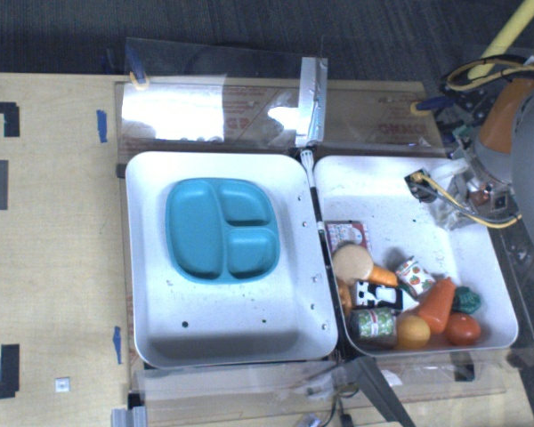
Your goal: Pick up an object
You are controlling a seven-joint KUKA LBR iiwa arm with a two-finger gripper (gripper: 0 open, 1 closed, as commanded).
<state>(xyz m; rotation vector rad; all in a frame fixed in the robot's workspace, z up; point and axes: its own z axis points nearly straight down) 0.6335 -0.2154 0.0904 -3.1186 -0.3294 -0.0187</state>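
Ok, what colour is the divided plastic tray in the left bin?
The divided plastic tray is turquoise blue, camera view.

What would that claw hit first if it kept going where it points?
Probably the bare floor of the right-hand shallow white bin: the claw seems to point down over its far end, away from the heap of colourful toy foods. Depth is unclear.

1 bin point(160, 314) holds a blue tray point(221, 229), another bin point(374, 185) toy food point(400, 302).

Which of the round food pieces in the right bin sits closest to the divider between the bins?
The tan bun, by the right bin's left wall. The yellow-orange fruit and red tomato lie further right, along the front wall.
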